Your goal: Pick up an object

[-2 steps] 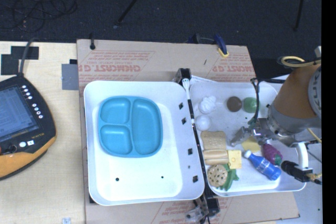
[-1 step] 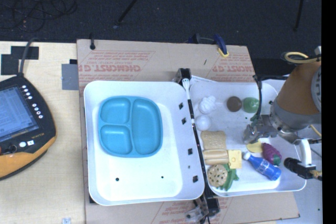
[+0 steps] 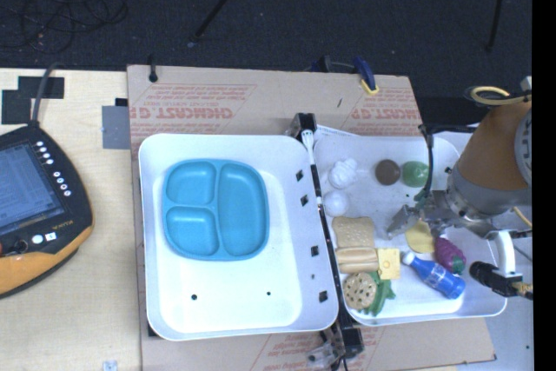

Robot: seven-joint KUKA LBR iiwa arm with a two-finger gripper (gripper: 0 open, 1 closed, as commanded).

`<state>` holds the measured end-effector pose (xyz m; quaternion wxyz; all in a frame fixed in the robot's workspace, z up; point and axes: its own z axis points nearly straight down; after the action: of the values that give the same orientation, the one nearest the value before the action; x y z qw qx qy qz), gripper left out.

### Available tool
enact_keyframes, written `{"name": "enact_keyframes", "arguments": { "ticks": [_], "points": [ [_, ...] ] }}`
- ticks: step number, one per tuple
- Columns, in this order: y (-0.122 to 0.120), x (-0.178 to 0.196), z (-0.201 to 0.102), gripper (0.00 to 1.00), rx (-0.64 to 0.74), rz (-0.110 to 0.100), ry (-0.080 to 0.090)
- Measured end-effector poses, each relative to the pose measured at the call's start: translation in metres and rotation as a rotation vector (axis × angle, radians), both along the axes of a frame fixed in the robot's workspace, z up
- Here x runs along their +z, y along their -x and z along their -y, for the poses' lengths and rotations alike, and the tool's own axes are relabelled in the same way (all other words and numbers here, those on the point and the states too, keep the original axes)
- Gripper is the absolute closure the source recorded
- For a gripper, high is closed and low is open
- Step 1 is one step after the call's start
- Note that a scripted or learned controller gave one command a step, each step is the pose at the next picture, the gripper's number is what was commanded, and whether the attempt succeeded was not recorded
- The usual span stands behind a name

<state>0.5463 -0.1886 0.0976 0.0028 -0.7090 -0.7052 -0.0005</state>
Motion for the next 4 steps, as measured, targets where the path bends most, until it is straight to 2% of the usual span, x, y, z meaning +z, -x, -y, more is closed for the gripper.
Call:
{"name": "enact_keyframes", "arguments": {
  "ticks": [1,2,3,4],
  "points": [
    [-0.09,-0.012,-0.003,0.0,0.006,-0.005,0.004],
    [-0.041,0.019,0.025,0.0,0.003,-0.002,0.005],
    [-0.002,-0.01,-0.004,0.0,0.002,0.005,0.005],
    [-0.096,-0.012,0.014,0.0,0.005,-0.017,0.002]
  ]
}}
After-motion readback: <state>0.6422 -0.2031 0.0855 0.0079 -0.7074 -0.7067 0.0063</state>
